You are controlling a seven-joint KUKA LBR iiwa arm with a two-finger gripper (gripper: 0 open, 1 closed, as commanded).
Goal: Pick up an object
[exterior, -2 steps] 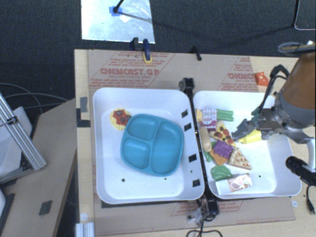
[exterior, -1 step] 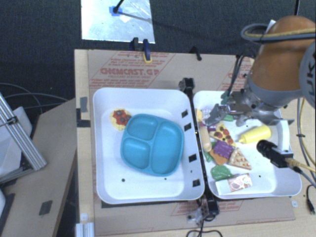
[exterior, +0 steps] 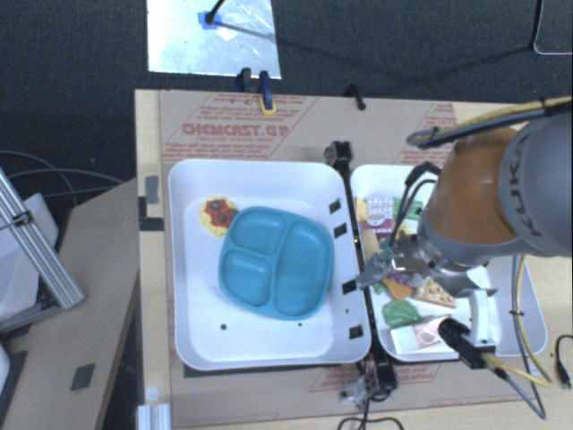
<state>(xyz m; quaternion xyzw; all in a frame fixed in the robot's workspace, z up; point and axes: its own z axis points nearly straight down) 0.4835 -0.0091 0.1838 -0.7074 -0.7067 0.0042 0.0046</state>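
While the end effector (exterior: 383, 269) is hanging low over the left part of the right bin (exterior: 534, 330), whether it is spread wide, drawn narrow or gripping anything cannot be told, since the metal parts blur together there. It is sitting just beside the divider between the two bins, directly above a cluster of small objects. Among them a green leafy piece (exterior: 399, 313) is lying near the bin's front, an orange pizza-slice toy (exterior: 433, 294) is lying just to its right, and a flat card with a red picture (exterior: 427, 332) is resting nearest the front rim. A pale packet with pink print (exterior: 378, 211) is lying toward the back of the same bin.

The left bin (exterior: 192, 330) is carrying a smooth blue plastic plate (exterior: 276, 261) with three compartments, and a small yellow and red toy (exterior: 218, 215) is lying just beside the plate's back left edge.

Both bins are resting on a tan sheet of printed cardboard (exterior: 235, 124) on the table (exterior: 107, 240), with dark carpet (exterior: 72, 61) beyond and a shiny foil-like square (exterior: 213, 25) lying on it.

The arm (exterior: 488, 191) is reaching in from the right, its orange band bulking large over the right bin, with the wrist angling down and leftward.
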